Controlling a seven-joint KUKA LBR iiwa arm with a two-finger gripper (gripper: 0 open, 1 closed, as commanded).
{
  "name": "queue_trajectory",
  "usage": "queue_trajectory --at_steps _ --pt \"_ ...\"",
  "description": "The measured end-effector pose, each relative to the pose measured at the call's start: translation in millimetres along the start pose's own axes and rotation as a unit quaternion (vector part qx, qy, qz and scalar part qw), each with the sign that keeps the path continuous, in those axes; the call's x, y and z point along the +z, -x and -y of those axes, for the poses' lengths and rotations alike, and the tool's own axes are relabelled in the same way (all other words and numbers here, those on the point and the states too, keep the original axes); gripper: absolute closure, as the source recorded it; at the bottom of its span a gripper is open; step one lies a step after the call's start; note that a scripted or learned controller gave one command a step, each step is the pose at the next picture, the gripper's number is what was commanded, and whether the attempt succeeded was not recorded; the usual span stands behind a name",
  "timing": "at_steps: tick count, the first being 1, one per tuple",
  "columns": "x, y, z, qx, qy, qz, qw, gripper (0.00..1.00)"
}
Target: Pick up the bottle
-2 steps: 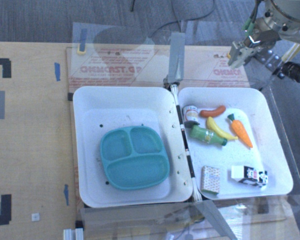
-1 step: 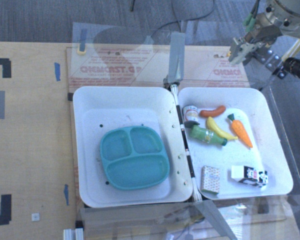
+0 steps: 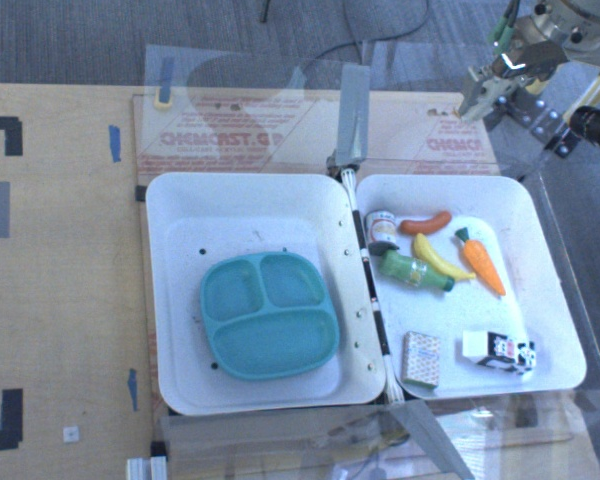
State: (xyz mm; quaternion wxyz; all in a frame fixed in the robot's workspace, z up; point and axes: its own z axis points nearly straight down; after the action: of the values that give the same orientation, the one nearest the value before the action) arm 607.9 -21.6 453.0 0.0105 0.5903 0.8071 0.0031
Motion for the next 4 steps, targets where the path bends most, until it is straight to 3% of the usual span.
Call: queue_trajectory --at_steps 4 --pt "-46.0 -5.5 -7.3 -0.007 0.01 0.008 0.9999 1.0"
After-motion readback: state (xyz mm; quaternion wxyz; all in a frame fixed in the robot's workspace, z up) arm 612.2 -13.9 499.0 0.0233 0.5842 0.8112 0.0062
